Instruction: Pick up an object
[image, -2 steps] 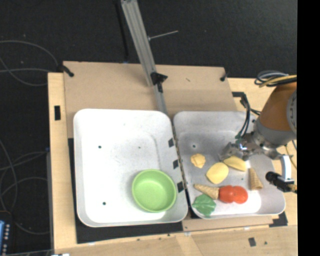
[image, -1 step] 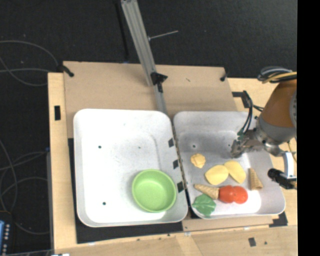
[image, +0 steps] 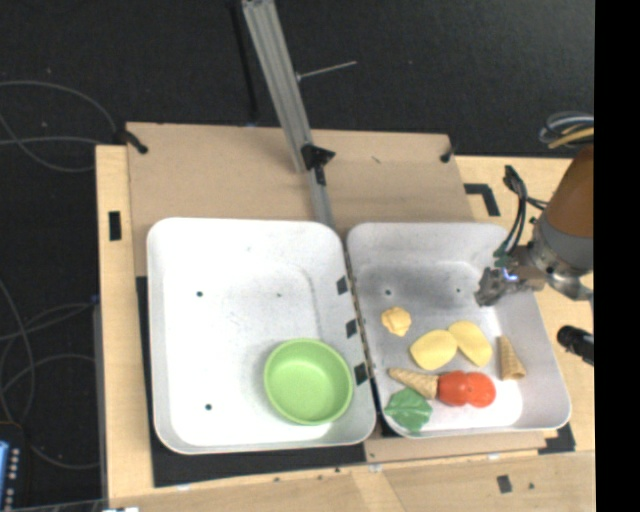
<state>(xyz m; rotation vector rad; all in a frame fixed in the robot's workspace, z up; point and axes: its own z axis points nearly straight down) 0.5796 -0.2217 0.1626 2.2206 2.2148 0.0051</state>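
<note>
The grey arm (image: 570, 225) came in from the right, its orange band high near the edge and the wrist angled down and leftward over the right bin (image: 420, 250). Its claw (image: 492, 287) hung low by the bin's upper right part, over bare white floor; whether it was released or clenched I could not tell, and nothing showed in it. The toys lay well below it toward the bin's near side: a small yellow lump (image: 397, 321) on its own, then two yellow potato-like pieces, the left one (image: 433, 349) touching the right one (image: 471, 342), with a tan cone (image: 511, 357) just beside them near the right wall. In front of those sat a red tomato (image: 466, 389), an orange-tan cone (image: 413, 380) lying on its side, and a green leafy piece (image: 408, 409) at the front rim. The left bin (image: 220, 260) held a green bowl (image: 308, 381), upright, toward its near right corner. Both bins rested on the tan bench (image: 380, 165).
</note>
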